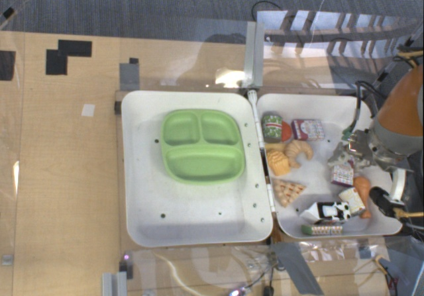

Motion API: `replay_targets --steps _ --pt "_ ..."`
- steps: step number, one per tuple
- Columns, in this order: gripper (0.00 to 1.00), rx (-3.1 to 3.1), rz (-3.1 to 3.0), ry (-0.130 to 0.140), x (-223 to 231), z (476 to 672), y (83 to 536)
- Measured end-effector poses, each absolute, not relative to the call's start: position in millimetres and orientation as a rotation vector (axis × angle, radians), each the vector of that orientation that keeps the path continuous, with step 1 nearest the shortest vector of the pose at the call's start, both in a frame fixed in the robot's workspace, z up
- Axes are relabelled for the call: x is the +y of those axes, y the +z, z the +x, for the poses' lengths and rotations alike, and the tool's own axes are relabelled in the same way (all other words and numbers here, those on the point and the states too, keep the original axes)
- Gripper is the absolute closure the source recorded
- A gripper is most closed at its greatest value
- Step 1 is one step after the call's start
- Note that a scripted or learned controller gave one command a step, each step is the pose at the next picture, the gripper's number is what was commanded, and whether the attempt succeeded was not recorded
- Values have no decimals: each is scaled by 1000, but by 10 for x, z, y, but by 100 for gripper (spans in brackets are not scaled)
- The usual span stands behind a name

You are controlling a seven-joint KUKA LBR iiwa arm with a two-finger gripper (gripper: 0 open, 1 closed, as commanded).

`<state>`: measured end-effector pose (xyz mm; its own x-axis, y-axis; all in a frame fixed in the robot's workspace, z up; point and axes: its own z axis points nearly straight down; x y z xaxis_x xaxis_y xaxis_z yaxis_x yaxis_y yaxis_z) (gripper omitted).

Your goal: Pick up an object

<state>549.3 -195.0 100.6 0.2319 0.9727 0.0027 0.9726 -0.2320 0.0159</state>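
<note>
The right bin [331, 104] holds several toy foods. A green and red can [272, 127] and a red and white carton [308, 130] lie at the back. A croissant [299, 149], a yellow bun [279, 163] and a waffle wedge [289, 190] lie at the left. A cow-patterned milk carton [334, 210] rests at the front. My gripper [358, 153] hangs low over the bin's right side, just above a small patterned box [342, 175] and an orange sausage-shaped piece [362, 189]. The wrist hides much of it.
A green divided plate [202, 144] sits in the middle of the left bin [146, 208]. The arm's orange band [403, 112] and cables overhang the right bin's far right edge. A metal post [251, 56] stands behind the divider between the bins.
</note>
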Motion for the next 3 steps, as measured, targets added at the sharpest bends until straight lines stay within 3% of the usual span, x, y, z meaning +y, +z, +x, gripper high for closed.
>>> replay_targets --steps 1,2,3 --pt "100 1796 2576 4 -1578 5696 1085" --pt "100 2205 2233 7 -642 5980 1861" --pt "100 2610 1737 5 -768 6102 2167"
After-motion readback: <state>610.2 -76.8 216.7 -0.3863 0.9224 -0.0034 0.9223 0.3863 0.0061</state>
